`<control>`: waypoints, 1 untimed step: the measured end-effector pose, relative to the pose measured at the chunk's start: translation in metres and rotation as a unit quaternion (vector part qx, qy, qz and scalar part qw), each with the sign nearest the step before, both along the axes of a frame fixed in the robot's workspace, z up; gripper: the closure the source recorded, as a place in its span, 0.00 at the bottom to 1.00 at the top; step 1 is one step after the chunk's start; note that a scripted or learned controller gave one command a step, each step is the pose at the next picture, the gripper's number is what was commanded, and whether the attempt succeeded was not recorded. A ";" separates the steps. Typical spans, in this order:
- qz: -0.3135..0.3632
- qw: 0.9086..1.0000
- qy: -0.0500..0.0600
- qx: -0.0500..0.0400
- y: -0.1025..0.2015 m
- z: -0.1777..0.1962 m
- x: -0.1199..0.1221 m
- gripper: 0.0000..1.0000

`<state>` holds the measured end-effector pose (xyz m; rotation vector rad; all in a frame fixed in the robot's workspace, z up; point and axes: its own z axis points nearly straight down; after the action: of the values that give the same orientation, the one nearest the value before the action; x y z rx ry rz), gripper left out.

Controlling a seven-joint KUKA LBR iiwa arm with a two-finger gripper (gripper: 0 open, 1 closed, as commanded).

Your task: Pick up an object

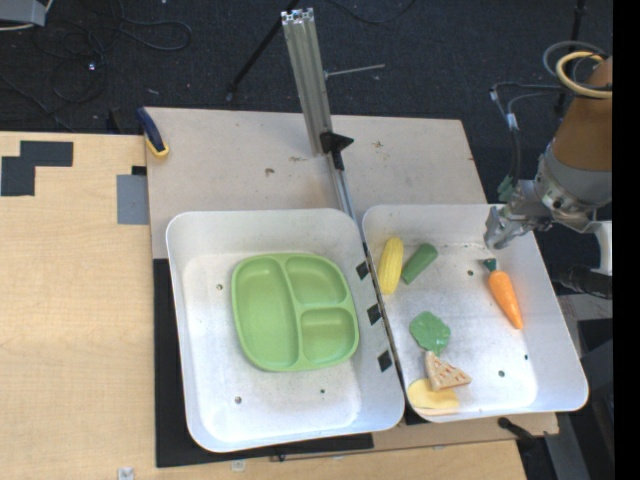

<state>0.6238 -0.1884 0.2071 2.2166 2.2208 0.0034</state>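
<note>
- The grey arm with its orange band point(583, 133) comes in from the right of the camera view, and its claw point(502, 230) hangs over the upper right part of the right-hand shallow white bin point(540, 393).
- Whether the claw is open or closed cannot be told from this slant; nothing can be seen gripped in it.
- Just below the claw lies an orange toy carrot with a small green top point(505, 297), pointing down and to the right along the bin floor. No contact between the two can be made out.
- Near the bin's left wall a yellow toy corn cob point(390, 264) lies lengthwise, and a dark green oblong toy vegetable point(418, 262) lies tilted just beside it on the right.
- Lower down sits a green leafy toy piece point(430, 330). Below that, a tan wedge-shaped toy slice point(445, 373) rests against a pale yellow rounded toy piece point(432, 399) at the bin's lower left corner.
- The left-hand shallow white bin point(205, 368) holds a light green plastic tray with three compartments point(296, 310), lying flat near its middle.
- Both bins sit side by side on the pale worktop point(240, 163), where a silver metal post point(310, 78) rises behind them.
</note>
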 end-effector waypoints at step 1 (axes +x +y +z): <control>0.000 1.000 0.000 0.000 -0.001 0.044 0.001 1.00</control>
<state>0.6246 -0.1895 0.2514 2.2171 2.2209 0.0023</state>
